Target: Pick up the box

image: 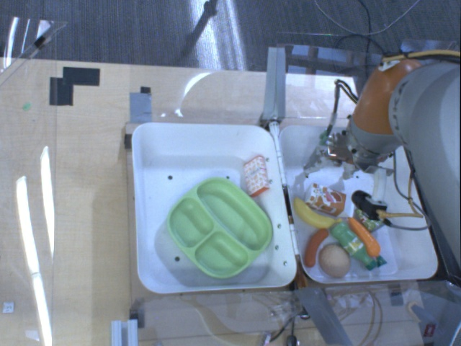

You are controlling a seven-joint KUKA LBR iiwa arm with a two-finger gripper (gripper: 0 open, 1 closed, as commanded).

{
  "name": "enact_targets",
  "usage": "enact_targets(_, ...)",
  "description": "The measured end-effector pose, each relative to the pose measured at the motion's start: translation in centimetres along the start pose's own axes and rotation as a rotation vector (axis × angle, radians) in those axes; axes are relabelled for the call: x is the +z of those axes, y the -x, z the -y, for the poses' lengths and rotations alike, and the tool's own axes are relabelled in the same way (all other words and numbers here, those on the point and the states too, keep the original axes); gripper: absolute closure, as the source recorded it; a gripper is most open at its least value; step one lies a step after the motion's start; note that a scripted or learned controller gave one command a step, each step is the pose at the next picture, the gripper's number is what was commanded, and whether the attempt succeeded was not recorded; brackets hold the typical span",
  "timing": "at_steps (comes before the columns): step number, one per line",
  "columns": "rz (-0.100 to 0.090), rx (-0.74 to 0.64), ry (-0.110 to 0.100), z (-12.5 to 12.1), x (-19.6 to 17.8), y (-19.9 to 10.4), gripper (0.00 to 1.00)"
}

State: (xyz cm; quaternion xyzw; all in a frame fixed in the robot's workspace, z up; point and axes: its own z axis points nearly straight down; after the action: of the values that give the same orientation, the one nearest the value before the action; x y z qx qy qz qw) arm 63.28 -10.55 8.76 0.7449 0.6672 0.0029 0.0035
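Box (255, 176) wanted; starting at the gripper (333, 154) and working out. Hangs over the far end of the right bin (414, 269), under the orange band; spread or pressed together, cannot tell from this angle, and nothing seen pinched. Just below it, toward the camera: an orange-and-white packet (325, 199), then a banana (314, 215). Across the dividing wall, to the view's left and slightly nearer the camera: the small red-and-white carton, in the left bin (144, 193), hard against that bin's right wall and just beside the green divided plate (220, 227). Long axis runs roughly away from the camera, slightly tilted. Judged: needs a crossing leftward over the wall, closing across the short width; wall crowds one side.
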Motion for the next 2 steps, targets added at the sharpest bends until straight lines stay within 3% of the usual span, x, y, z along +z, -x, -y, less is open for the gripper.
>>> enact_targets(1,-0.001,0.013,-0.002,-3.3,0.1,-2.5,0.0)
enact_targets(2,0.0,0.239,-0.004,-3.1,-9.8,-6.7,0.0)
